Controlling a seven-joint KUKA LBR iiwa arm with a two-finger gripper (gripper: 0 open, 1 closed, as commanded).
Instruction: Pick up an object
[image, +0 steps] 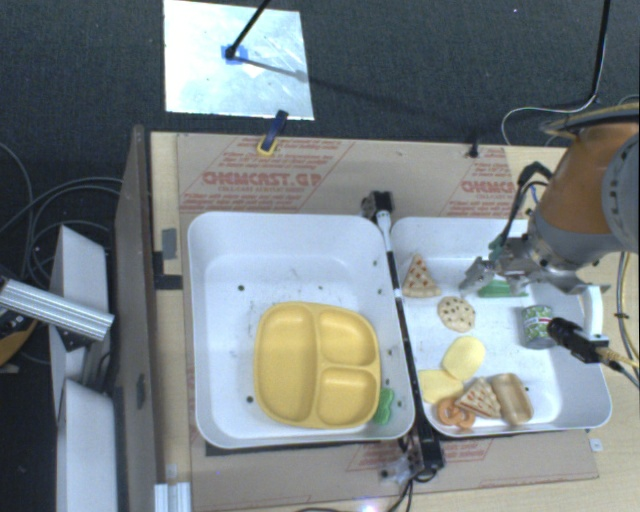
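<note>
Both bins were plain white: the left bin (225, 300) held a pale yellow sectioned plate (317, 363) with a small green piece (386, 405) at its near-right corner. In the right bin (580, 400) lay a tan pizza slice with red spots (418, 277), a beige cookie dotted dark (456, 313), a yellow round (463, 356), a green-labelled can (537, 325) and a brown bread roll (512, 397). The arm (590, 190) was grey with an orange band.

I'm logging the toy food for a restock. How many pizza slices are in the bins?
2, both in the right bin: one pizza slice at its upper left by the divider, another near the bottom edge beside the bread roll. The arm may hide more.
</note>
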